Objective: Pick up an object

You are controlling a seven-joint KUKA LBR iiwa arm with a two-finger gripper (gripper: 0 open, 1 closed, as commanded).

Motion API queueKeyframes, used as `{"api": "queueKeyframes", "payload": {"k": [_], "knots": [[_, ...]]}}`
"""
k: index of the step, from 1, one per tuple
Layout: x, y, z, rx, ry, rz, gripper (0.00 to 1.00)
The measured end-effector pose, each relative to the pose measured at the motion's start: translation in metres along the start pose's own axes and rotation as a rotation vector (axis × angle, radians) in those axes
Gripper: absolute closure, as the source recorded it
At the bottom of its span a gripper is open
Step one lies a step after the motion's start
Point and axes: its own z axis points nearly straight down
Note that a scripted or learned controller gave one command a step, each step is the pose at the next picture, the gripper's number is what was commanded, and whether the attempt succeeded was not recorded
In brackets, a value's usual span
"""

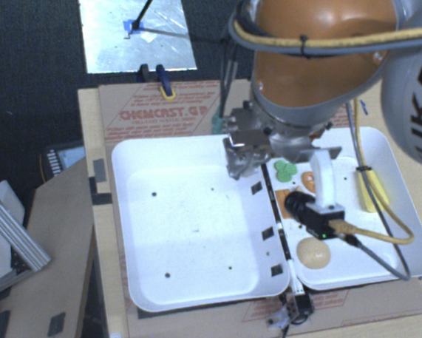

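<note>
White plastic all over this one: two shallow bins are set side by side on a cardboard sheet [161,111] with red print, which is laid on the tabletop. The left bin [194,225] is seen as bare white floor with a few dark dots. The pickable stuff is all kept in the right bin [347,269]. A small green object [284,170] is found near its far-left corner, just beside the divider between the bins. An orange object [308,182] is tucked right next to it, partly hidden. A tan ball [313,253] is parked near the front edge, close to the divider. Something yellow [369,186] is laid along the right wall, too blurred to be identified. The arm [316,28], grey with its big orange band, is reached in over the far-right corner of the tabletop. The gripper [243,158] is hung over the divider near the bins' far edge, just beside the green object. Whether it's spread or closed can't be told from this angle, and nothing is seen gripped in it. A blue clamp [164,83] is fixed at the cardboard's far edge.
</note>
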Motion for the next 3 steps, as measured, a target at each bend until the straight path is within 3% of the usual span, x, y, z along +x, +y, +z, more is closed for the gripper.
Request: {"api": "queueKeyframes", "payload": {"k": [1, 2, 3], "knots": [[0.029, 0.001, -0.119, -0.014, 0.006, 0.001, 1.0], [0.052, 0.001, -0.113, -0.001, 0.001, 0.003, 1.0], [0.051, 0.001, -0.112, -0.001, 0.0, 0.004, 0.0]]}}
